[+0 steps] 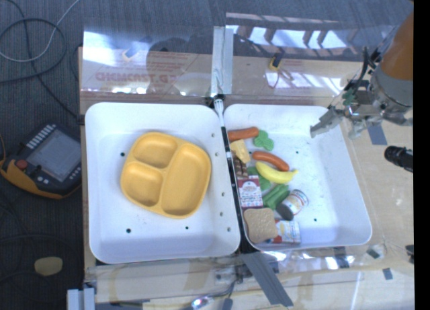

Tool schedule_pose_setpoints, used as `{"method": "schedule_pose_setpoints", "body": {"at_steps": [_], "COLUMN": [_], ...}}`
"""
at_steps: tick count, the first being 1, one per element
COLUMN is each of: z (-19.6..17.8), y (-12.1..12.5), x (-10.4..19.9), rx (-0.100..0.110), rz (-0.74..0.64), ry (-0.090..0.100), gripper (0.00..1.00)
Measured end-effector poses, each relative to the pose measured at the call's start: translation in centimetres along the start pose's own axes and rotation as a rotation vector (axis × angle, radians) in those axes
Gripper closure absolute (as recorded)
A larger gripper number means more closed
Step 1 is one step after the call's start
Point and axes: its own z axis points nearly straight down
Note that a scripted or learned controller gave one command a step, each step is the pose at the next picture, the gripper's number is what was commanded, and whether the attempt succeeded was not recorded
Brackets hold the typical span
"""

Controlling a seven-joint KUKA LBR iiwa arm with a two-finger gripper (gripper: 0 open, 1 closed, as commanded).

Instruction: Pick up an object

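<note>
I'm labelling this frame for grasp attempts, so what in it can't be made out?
- Two-finger gripper in the camera view: too small and blurred to read its jaws.
- Grey arm with orange band: cut off by the right edge.
- Red printed packet in the right white bin: print too small to read.
- Slice of brown toy bread: partly covers the flat carton beside it.

The arm (403,53) is cut off by the picture's right edge, and its hand (349,115) near the right bin's (336,187) far right corner is too small and blurred to tell how its fingers stand. In that bin's near left corner a bread slice (261,224) hides part of a small packet (287,233). The packet's print is too small to read.
</note>
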Motion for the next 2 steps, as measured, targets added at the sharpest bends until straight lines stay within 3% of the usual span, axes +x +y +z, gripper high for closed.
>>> {"method": "schedule_pose_setpoints", "body": {"at_steps": [1, 2], "z": [0.0, 14.1], "y": [0.0, -2.6], "x": [0.0, 1.0], "rx": [0.000, -0.025], "rz": [0.000, -0.050], "ry": [0.000, -0.007], "gripper": [0.00, 0.00]}}
